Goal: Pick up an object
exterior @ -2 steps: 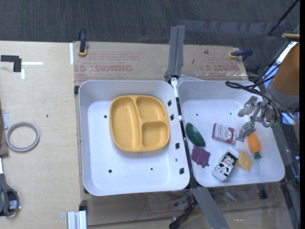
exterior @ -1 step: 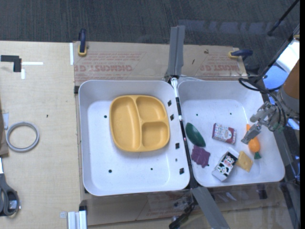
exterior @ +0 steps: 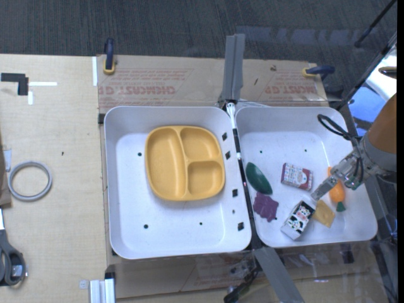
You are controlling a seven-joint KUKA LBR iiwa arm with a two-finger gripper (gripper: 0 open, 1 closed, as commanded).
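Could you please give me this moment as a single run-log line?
phase: reaching | claw: low in right bin, beside orange toy | grasp: none seen | left bin: yellow plate

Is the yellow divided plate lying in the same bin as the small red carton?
No: the yellow plate lies in the left bin, while the red carton lies in the right bin.

And we're looking at a robotics lab bench: two shallow white bins (exterior: 120,188) clamped side by side onto a taped-down cardboard sheet (exterior: 164,84) on a plywood benchtop (exterior: 50,125). A roll of tape (exterior: 28,180) lies at the left, dark carpet (exterior: 158,11) beyond, and the grey arm (exterior: 385,137) reaches in from the right.
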